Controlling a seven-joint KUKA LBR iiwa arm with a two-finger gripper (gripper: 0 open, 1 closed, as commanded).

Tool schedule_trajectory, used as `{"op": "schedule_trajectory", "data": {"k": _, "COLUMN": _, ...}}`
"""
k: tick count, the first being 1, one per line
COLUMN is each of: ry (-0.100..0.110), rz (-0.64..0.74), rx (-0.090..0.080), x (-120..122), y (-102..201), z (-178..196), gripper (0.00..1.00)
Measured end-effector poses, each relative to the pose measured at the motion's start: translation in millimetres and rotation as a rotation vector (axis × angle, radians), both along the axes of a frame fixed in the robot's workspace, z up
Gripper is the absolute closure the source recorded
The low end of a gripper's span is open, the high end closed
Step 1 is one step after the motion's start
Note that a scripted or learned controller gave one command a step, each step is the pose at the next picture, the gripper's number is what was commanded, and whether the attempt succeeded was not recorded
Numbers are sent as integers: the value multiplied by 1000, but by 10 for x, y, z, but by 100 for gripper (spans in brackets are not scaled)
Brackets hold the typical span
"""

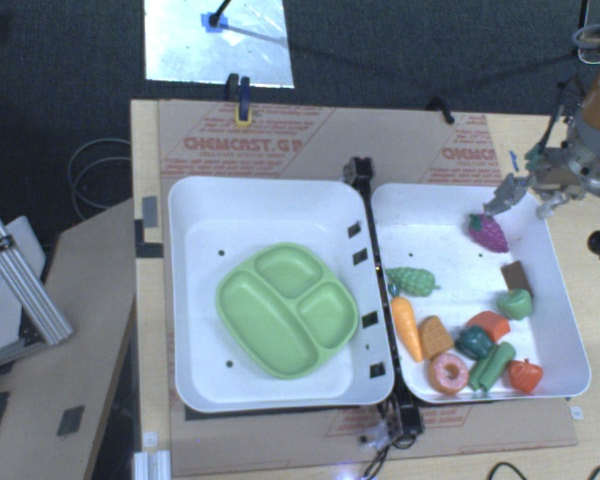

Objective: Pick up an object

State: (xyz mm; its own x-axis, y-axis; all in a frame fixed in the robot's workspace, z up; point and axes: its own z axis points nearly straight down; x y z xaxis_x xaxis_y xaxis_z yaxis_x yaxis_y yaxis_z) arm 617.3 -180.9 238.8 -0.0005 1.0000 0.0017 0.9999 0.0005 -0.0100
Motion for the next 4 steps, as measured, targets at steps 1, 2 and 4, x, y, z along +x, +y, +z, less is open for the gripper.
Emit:
{"op": "schedule_trajectory", "data": {"k": 1, "ry": -12, "rz": 3, "rx": -2, "x": 24, "y": 6, "z": 78, "gripper": 0}}
{"op": "schedule_trajectory", "data": {"k": 2, "ry": -8, "rz": 2, "rx": -1, "x": 60, "y": 11, "z": -543, "gripper": 0}}
{"op": "schedule_trajectory", "data": {"k": 4, "ry": -8, "rz": 2, "rx": -1, "x": 12, "y": 104, "z": -1541, "gripper": 0}}
